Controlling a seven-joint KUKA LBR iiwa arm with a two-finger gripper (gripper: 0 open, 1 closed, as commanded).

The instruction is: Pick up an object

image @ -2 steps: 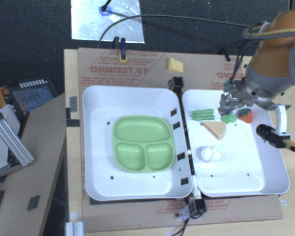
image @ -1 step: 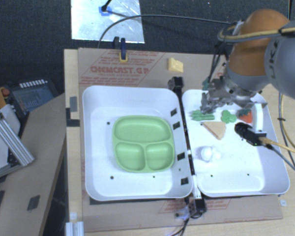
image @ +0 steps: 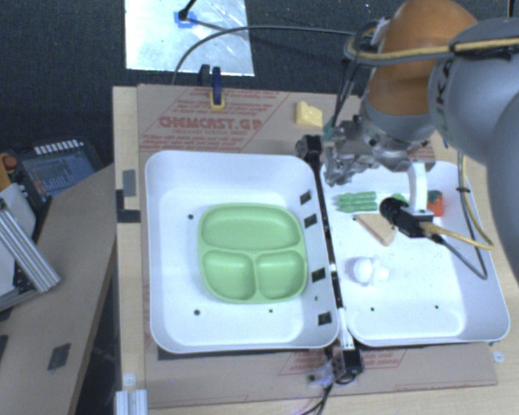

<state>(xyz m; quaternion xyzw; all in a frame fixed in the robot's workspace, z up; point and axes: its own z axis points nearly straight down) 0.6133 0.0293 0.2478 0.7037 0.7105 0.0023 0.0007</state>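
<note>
White right bin point(image: 432, 309): green toy point(image: 356, 201) just below fingers point(image: 336, 173); their state unclear.

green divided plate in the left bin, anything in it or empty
Empty. The green divided plate lies flat in the left bin, and all three compartments show only bare green surface.

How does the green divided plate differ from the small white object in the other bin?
The green divided plate is large, flat and pale green; the small white object is tiny, rounded and white. The plate lies in the left bin, the white object in the right bin. Both rest on a bin floor, apart from the gripper.
</note>
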